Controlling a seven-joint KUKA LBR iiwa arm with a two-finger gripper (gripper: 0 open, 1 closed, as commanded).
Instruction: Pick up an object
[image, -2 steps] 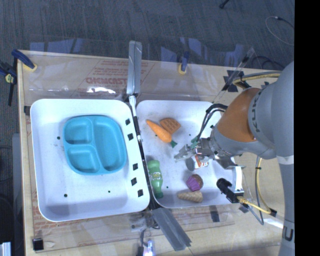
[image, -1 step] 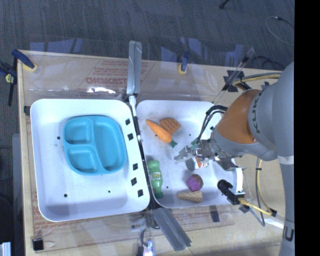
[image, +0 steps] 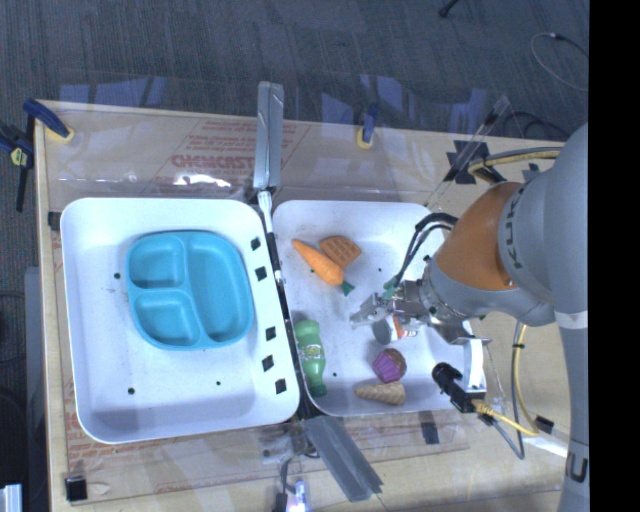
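Note:
My gripper (image: 383, 310) is low in the right bin (image: 400, 218), near its middle, with the grey arm and orange band (image: 478, 250) reaching in from the right. A small orange and white item (image: 399, 325) shows just under the gripper; whether it is held I cannot tell. An orange toy carrot (image: 318, 261) lies up and left of the gripper, against a brown waffle piece (image: 342, 248). A purple toy (image: 389, 365) and a tan cone (image: 381, 392) lie just below it. A green bottle (image: 310, 352) rests along the bin's left wall.
The left bin (image: 90, 230) holds a blue divided tray (image: 190, 288). A black divider strip with clips (image: 270, 300) separates the bins. Cables (image: 515, 400) hang by the arm at the right. A metal bracket (image: 268, 130) stands behind the bins.

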